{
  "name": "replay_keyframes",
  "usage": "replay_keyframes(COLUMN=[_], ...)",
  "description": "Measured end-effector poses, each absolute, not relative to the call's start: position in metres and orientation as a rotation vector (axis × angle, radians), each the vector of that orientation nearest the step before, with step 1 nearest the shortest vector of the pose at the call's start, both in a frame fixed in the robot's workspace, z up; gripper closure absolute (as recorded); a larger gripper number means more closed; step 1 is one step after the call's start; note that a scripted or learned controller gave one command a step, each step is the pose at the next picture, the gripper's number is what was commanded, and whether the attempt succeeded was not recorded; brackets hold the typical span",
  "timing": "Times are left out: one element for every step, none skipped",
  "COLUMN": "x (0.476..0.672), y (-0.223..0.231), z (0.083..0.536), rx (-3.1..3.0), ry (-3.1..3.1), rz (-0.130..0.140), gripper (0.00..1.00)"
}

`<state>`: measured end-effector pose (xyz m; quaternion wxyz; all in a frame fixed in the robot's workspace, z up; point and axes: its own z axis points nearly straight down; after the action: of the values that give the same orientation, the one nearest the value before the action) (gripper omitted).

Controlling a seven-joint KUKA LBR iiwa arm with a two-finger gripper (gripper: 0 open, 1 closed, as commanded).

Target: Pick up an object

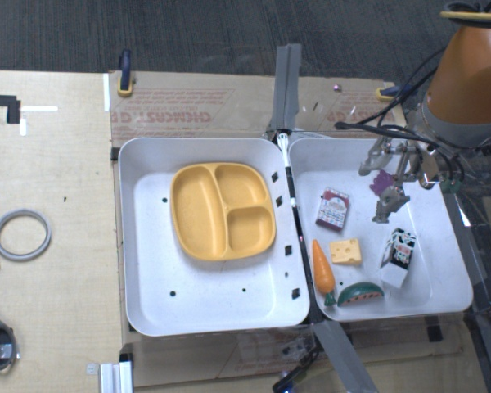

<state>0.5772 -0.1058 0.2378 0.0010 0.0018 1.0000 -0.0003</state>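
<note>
Hand (386, 188) over right bin (450, 297), purple piece (382, 182) between fingers; carton (333, 210) lettering unreadable.

Single fixed camera above bench, looking down at slant. Left bin (139, 244) sits near frame centre; right bin (442, 293) beside it; arm (470, 64) enters right of bins.

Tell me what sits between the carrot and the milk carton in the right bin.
In the camera view, the cheese wedge lies between the carrot and the milk carton, close beside the carrot, with bare floor of the right bin toward the carton.
</note>
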Motion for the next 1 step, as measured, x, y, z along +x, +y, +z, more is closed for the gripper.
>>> replay_keyframes(x=[0.6110], y=[-0.1182], z=[0.1086], rx=[0.709], ry=[3.059], rz=[-0.001], gripper=[0.00])
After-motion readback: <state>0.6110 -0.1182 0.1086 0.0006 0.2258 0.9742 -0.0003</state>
